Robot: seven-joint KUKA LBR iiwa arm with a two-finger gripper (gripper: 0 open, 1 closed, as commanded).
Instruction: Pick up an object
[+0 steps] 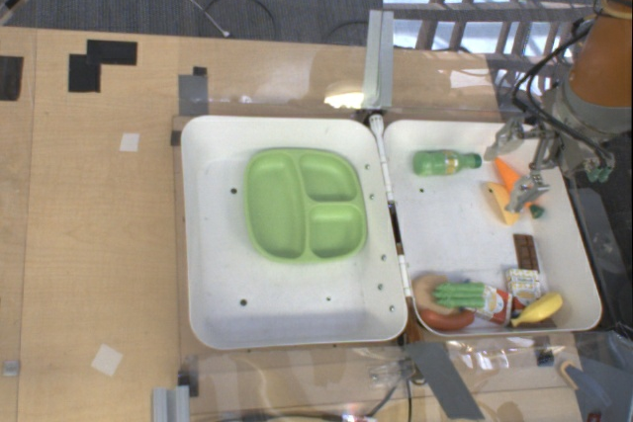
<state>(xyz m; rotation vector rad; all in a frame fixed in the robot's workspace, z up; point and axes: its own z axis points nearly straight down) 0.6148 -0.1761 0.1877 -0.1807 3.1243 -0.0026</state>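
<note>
Hanging over the right bin's [465, 242] far right side, the metal gripper [529, 188] points down, its fingers spread apart with nothing between them. A tapered orange carrot [505, 173] lies just beside it, touching a flat yellow wedge [497, 203]. The smooth green bottle [445, 162] lies on its side further left.
</note>
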